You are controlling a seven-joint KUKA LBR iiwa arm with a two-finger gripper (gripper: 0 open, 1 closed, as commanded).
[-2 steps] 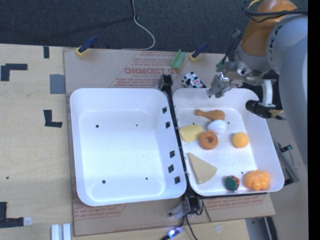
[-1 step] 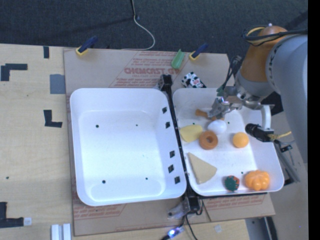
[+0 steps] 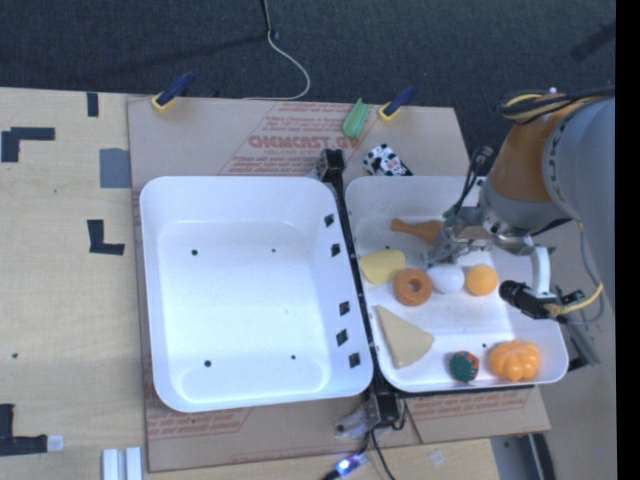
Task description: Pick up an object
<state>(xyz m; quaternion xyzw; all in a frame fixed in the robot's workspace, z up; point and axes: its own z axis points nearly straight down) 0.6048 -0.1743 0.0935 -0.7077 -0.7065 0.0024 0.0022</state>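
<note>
The gripper (image 3: 447, 251) is hanging low over the middle of the right bin (image 3: 400, 190), just above a white egg-like piece (image 3: 447, 279) lying between the toy doughnut (image 3: 412, 287) and the small orange ball (image 3: 481, 280); whether it is spread or closed, I cannot tell. The neighbours are crowding so closely that a descent could be nudging them or slipping off the rounded piece. Its long axis is running roughly toward the bin's left and right walls, though faintly.

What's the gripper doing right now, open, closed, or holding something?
Gripper: low in the right bin, just above the white ball; open or closed cannot be told, and nothing is visibly held.
</note>
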